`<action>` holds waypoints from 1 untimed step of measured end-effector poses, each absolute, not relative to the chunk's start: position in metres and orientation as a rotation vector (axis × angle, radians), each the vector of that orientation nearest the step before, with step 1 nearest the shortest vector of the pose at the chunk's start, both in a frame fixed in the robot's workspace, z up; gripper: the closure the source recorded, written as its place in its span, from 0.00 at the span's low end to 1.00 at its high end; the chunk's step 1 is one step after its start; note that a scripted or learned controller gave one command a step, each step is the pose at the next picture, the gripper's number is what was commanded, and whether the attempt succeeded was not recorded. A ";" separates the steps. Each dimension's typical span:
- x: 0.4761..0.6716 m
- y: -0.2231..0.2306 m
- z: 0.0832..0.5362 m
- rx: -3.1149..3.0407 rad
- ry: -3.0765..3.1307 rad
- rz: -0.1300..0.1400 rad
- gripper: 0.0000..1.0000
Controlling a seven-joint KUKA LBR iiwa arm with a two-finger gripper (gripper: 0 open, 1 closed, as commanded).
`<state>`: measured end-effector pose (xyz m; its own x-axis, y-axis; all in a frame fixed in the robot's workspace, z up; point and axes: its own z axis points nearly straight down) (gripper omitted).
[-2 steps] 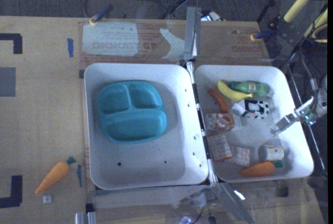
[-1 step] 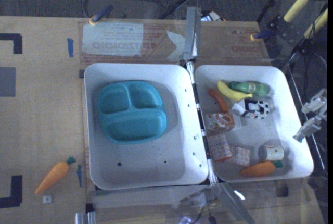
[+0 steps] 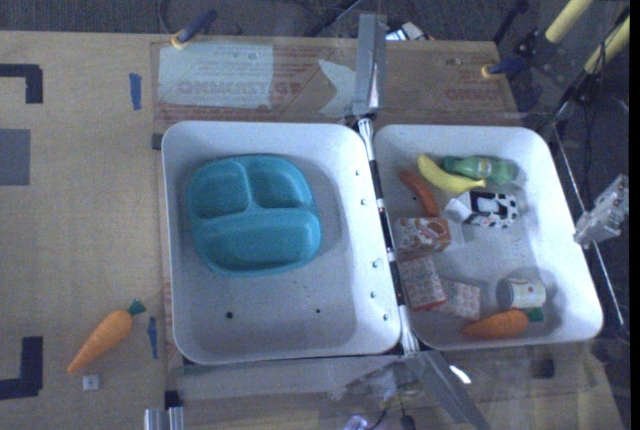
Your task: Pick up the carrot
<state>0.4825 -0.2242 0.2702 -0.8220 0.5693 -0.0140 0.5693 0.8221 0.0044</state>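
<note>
An orange carrot (image 3: pixel 497 323) with a green top lies against the front wall of the right bin (image 3: pixel 560 218), its green end pointing right, next to a small can (image 3: pixel 522 293). A second orange carrot (image 3: pixel 100 338) lies on the wooden bench outside the bins, at the front left, with its green top pointing up and right.
A teal divided plate (image 3: pixel 255 213) sits in the left bin (image 3: pixel 300 328). The right bin also holds a banana (image 3: pixel 447 178), a green bottle (image 3: pixel 482 168), a red sausage-like piece (image 3: pixel 420 191), a black-and-white carton (image 3: pixel 493 208) and several small boxes (image 3: pixel 423 280). A pale ribbed object (image 3: pixel 605 208) hangs beyond the right rim.
</note>
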 end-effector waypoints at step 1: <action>0.482 -0.224 0.270 0.933 2.985 0.000 0.00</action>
<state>0.4824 -0.2242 0.2701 -0.8220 0.5693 -0.0137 0.5693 0.8221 0.0044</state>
